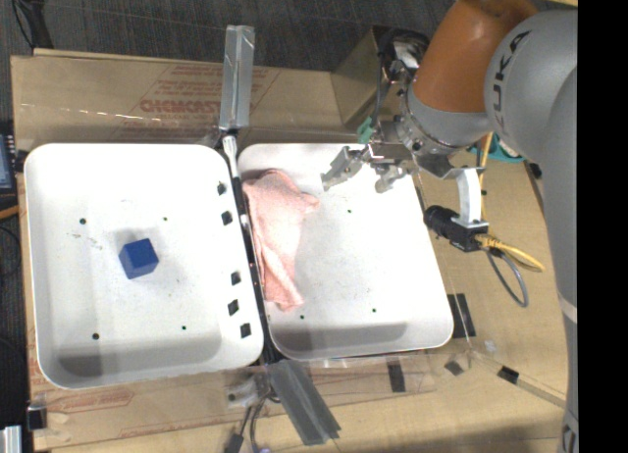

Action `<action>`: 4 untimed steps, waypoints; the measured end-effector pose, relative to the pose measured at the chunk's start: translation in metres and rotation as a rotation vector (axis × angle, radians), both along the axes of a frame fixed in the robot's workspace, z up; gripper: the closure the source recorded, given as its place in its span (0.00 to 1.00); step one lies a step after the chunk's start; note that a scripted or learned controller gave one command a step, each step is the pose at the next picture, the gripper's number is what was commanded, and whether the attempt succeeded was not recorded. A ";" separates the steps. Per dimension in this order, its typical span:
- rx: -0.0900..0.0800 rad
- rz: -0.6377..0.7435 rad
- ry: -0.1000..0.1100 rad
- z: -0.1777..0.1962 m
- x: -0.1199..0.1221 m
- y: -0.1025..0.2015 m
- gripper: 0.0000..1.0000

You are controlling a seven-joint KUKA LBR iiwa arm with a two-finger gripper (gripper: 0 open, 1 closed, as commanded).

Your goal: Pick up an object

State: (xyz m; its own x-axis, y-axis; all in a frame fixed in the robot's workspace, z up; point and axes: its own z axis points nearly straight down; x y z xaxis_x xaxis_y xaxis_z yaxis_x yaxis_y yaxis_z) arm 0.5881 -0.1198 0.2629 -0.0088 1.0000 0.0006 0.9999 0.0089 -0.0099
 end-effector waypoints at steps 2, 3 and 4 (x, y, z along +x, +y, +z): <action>0.000 0.028 -0.008 -0.172 0.070 -0.004 0.00; 0.002 0.033 -0.003 -0.164 0.070 -0.003 1.00; 0.001 0.248 -0.004 -0.073 0.069 0.061 1.00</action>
